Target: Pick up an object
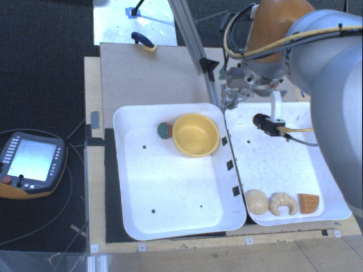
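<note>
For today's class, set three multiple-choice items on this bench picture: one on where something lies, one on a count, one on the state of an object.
1. Where does the yellow bowl lie?
A. In the left bin, near its far right corner
B. In the right bin, at its near edge
C. On the bare bench beyond the bins

2. How many food-like items lie in a row at the near edge of the right bin?
A. One
B. Three
C. Five

3. How does the yellow bowl stand?
A. Upside down
B. On its side
C. Upright, opening upward

Key: 1 A, the bowl sits in the left bin beside a small green object. 2 B, a pale round piece, a croissant shape and an orange-brown wedge lie there. 3 C, its hollow inside faces the camera.
</note>
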### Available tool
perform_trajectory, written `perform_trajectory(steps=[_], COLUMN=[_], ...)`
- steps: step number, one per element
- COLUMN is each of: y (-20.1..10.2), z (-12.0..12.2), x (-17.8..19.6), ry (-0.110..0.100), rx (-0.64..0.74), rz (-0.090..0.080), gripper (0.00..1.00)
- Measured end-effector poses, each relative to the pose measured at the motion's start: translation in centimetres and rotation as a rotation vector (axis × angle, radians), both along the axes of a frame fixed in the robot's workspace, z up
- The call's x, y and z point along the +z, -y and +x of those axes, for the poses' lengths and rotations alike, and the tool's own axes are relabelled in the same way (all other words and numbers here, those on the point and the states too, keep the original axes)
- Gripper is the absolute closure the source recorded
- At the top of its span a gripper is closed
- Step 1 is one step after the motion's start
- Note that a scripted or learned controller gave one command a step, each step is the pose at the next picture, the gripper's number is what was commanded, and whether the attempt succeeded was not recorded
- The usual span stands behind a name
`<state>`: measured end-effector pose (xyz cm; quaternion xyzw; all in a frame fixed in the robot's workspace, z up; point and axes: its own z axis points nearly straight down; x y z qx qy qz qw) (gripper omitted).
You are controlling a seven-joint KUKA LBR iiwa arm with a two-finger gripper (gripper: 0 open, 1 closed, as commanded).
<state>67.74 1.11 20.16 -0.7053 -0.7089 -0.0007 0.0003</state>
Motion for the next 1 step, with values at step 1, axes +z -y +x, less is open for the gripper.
perform_trajectory(steps=[1], y=[-4.78], z=[-0.27], x=[1.62], ry=[0.001], rx=[-0.001], rz=[0.000], gripper=[1.00])
